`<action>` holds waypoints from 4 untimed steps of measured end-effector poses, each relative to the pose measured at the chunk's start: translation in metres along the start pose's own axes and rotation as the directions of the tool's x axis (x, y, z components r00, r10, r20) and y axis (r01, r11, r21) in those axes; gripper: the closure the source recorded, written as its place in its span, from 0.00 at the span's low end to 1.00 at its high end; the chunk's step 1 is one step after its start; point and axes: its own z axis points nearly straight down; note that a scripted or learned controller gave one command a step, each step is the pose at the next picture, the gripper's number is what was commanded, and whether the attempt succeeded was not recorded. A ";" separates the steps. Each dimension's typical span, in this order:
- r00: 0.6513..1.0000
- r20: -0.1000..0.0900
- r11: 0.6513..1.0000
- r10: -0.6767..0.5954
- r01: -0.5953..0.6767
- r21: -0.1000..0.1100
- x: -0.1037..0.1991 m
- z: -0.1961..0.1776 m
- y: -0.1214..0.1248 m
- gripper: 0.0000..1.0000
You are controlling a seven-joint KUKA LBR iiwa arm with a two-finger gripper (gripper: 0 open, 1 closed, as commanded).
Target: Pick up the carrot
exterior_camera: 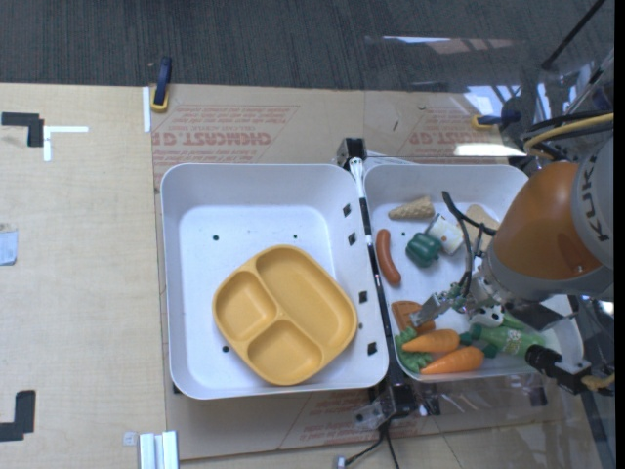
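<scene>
Arm over the right bin, two carrots lying at its near edge.

On the table (78, 291), the left bin (186, 262) holds one yellow plate (284, 313) with three compartments, set tilted near its middle. The right bin (391, 179) carries the small food pieces: a red sausage (389, 256) near its left wall, a tan bread piece (412, 208) toward the back, a green pepper (423, 249) just beside a white item, and a green bottle (508, 338) lying at the front right. The carrots are smooth, orange, tapered toys lying lengthwise at the front: one carrot (431, 341) above, a second carrot (452, 362) just beside it against green leaves. The hand (451, 299) hangs just above the upper one; whether its fingers are apart or together, I cannot tell.
</scene>
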 end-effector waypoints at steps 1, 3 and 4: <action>0.968 -0.003 0.968 -0.250 0.250 -0.001 -0.003 0.000 -0.001 0.00; 0.998 -0.007 0.998 -0.063 0.063 0.005 -0.002 -0.008 0.000 1.00; 0.998 -0.007 0.998 -0.062 0.062 0.005 -0.002 -0.008 0.000 0.00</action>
